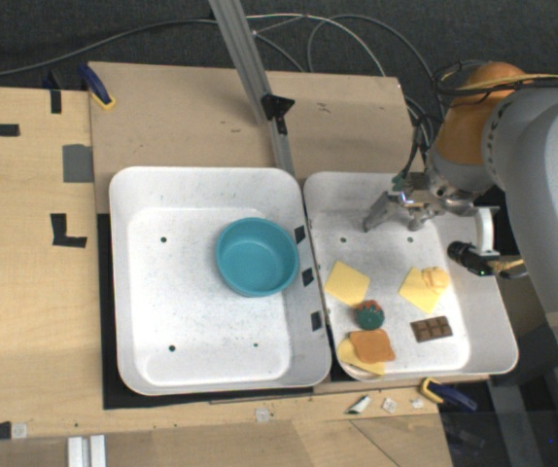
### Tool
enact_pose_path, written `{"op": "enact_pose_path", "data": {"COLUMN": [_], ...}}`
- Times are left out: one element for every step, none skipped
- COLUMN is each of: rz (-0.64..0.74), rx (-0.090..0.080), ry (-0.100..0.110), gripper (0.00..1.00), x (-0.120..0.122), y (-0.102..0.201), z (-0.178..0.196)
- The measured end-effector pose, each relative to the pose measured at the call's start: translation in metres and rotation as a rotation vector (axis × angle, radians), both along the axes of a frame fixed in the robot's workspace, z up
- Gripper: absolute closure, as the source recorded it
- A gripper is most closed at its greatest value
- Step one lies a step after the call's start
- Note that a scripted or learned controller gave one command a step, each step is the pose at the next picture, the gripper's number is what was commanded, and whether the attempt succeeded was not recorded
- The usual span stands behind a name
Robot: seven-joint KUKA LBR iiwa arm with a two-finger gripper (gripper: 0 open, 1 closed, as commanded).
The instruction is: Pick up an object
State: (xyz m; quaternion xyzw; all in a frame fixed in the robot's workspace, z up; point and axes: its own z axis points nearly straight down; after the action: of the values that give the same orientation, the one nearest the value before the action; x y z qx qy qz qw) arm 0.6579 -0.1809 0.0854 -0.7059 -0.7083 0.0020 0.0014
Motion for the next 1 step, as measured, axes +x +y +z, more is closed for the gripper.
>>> {"op": "enact_pose_path", "data": {"rz": [0.001], "rx": [-0.001], "ry": [-0.003], "gripper": [1.0], "x": [0.0013], "y": [0.0003], "z": [0.0132]}}
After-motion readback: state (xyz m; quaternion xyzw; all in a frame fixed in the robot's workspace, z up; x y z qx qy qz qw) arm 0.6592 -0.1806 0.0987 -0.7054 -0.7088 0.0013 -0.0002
